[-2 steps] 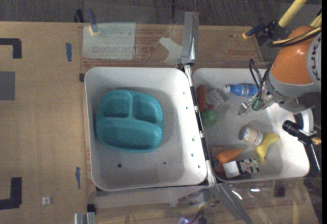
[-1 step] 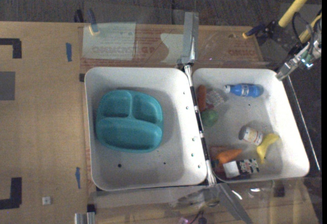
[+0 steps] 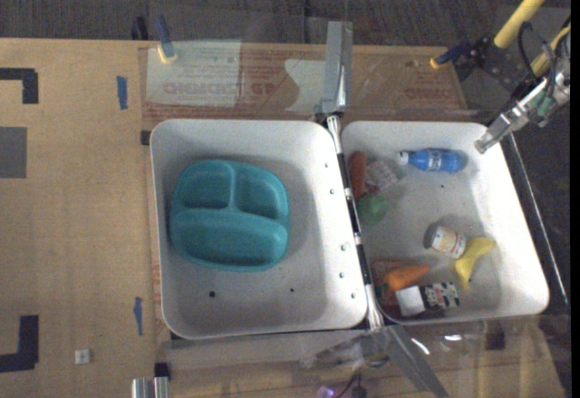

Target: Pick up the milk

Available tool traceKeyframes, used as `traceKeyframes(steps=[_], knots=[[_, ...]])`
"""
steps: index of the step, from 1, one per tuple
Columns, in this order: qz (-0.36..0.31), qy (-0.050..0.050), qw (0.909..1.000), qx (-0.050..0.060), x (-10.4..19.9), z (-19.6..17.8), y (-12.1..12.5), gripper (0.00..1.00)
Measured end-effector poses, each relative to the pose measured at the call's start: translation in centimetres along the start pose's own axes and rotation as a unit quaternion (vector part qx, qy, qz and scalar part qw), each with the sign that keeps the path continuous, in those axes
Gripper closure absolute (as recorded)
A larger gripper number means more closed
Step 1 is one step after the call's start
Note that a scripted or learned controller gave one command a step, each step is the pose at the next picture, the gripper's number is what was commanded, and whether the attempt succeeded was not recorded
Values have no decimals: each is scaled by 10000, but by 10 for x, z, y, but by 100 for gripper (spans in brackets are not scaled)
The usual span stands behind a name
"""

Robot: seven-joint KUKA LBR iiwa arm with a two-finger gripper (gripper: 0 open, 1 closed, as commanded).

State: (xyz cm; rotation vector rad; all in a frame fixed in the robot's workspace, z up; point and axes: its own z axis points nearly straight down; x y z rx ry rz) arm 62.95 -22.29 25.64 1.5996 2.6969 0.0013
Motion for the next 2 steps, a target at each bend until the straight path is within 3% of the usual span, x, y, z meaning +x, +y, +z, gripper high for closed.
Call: traceKeyframes(steps=[1, 2], knots=[[-103, 14, 9999, 7, 24, 145, -28, 0], [-88, 1, 10000, -7, 87, 129, 37, 0]])
